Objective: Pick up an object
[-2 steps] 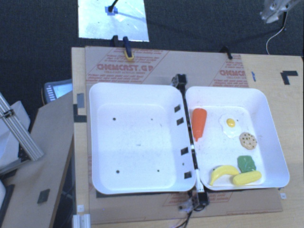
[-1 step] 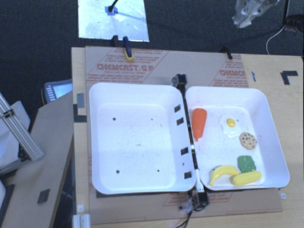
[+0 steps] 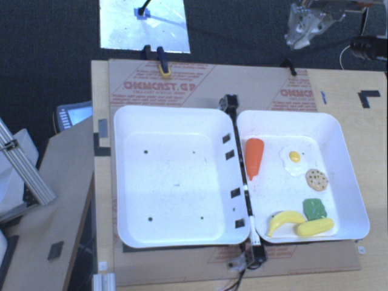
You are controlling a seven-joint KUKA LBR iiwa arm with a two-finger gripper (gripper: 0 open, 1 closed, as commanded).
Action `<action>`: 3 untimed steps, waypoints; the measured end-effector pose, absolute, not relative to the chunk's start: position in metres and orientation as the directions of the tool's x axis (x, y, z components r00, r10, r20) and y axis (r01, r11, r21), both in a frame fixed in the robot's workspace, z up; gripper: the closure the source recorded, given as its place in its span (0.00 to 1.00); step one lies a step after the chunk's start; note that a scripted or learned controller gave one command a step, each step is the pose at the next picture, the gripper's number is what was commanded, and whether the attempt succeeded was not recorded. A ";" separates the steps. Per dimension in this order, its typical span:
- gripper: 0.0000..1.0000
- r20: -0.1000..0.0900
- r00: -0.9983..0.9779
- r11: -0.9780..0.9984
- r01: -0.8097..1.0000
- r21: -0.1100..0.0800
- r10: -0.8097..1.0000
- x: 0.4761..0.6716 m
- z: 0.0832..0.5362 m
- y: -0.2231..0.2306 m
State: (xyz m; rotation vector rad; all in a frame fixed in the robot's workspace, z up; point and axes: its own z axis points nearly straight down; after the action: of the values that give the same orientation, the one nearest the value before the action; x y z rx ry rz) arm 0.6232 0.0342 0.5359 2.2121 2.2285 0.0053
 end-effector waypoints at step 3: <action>1.00 0.001 0.000 0.000 1.000 0.002 1.000 0.497 0.535 0.105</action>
State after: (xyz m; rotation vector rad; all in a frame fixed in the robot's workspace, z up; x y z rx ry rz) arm 0.4974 0.1054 0.5354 2.2211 2.2205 0.0031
